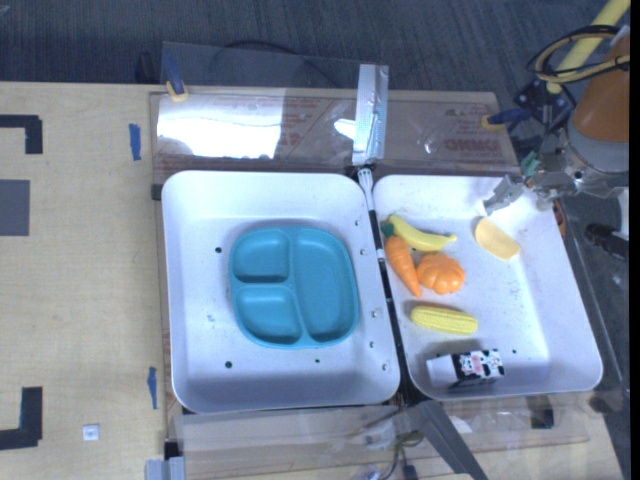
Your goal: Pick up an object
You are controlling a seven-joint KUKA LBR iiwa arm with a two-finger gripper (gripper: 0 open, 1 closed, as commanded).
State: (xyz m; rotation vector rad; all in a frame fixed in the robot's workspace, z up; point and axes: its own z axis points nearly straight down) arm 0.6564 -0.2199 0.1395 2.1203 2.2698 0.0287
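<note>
Five toys wait in the right bin point(560, 298); the pincer point(503, 196), grip state unclear, hovers near its far edge, needing descent.

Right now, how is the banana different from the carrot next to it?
The banana is yellow, while the carrot is orange. The banana is curved, but the carrot is straight and narrows to a point. The banana lies across the bin toward the right, while the carrot slants down beneath it. Both are toy foods lying close together at the left side of the right bin.
</note>
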